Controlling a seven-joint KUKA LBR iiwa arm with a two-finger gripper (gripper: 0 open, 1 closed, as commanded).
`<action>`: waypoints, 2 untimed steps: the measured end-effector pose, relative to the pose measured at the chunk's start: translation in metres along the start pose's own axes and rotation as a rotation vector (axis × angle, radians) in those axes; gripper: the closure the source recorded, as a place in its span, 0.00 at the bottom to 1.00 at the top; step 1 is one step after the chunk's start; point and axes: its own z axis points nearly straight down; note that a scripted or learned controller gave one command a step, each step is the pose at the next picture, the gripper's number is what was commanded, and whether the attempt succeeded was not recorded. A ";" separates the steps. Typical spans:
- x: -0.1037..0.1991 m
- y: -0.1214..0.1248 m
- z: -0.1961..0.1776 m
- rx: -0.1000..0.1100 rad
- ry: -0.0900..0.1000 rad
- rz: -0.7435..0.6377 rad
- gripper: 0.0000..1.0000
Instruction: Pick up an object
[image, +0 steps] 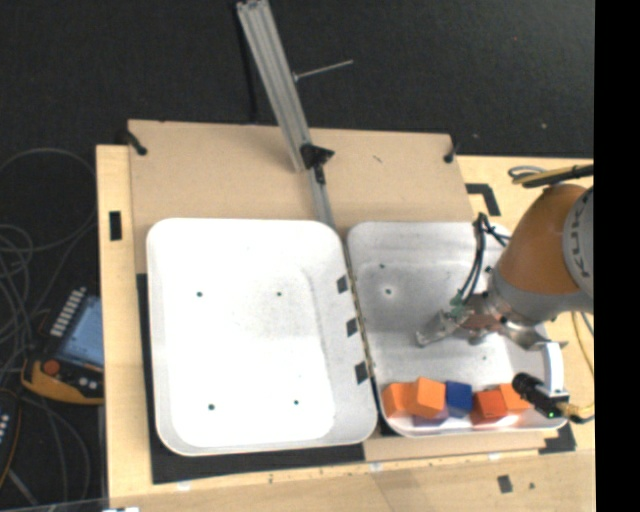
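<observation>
You had the arm (545, 260) over the right bin (400, 270), gripper (450, 328) low above its floor; I couldn't tell its state. Orange blocks (415, 398) and a blue block (458, 396) lined the near wall.

Fixed overhead camera, slanted down, 2 bins (250, 330)

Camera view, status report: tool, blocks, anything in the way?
Tool low over right bin, nothing seen between fingers. Orange and blue blocks rowed along near wall, untouched. Path clear.
</observation>
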 end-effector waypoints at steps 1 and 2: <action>-0.025 -0.055 -0.003 -0.002 0.000 0.000 0.00; 0.024 -0.029 -0.123 -0.008 0.001 -0.012 0.00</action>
